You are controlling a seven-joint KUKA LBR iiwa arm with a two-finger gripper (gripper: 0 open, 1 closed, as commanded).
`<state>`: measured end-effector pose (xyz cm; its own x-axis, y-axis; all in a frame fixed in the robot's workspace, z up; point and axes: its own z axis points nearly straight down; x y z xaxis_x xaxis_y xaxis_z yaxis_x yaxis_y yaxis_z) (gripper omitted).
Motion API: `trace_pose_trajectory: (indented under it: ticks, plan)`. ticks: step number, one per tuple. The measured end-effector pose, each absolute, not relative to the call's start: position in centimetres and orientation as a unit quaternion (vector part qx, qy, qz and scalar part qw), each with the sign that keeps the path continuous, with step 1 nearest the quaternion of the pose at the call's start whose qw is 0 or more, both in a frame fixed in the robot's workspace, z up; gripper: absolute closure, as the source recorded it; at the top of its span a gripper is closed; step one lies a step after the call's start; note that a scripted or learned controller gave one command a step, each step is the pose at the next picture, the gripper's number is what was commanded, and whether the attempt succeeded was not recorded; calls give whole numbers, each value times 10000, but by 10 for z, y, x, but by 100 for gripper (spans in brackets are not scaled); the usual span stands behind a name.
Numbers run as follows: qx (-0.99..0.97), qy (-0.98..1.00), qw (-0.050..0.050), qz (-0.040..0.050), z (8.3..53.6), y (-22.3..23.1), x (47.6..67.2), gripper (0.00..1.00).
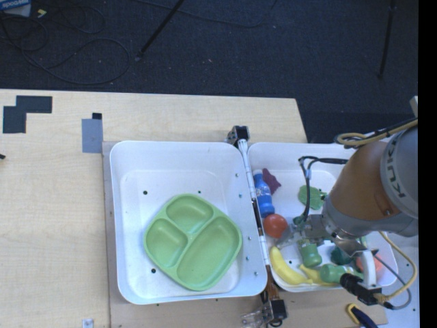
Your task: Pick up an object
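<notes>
My gripper sits over the green cylinder; grip state unclear. I'd centre, avoiding the banana alongside.

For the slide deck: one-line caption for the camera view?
Arm's gripper low in the right bin among a banana, red ball and blue bottle; green divided plate in left bin.

We see the arm reaching in from the right over the right bin, its orange band sitting above that bin's right half and the grey wrist bent downward. The gripper hangs low over the bin's near half, left of the wrist.
</notes>
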<state>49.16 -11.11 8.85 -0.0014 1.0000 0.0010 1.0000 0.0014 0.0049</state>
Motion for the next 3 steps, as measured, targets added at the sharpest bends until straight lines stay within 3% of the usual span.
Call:
trace_pose_trajectory:
  ticks: [1, 2, 3]
  plan:
    - [7083, 7059, -24, 10, 95, -112, 491, 100]
    - [7062, 7080, -30, -24, 195, -66, 476, 100]
    - [7062, 7080, -36, -36, 184, 4, 483, 100]
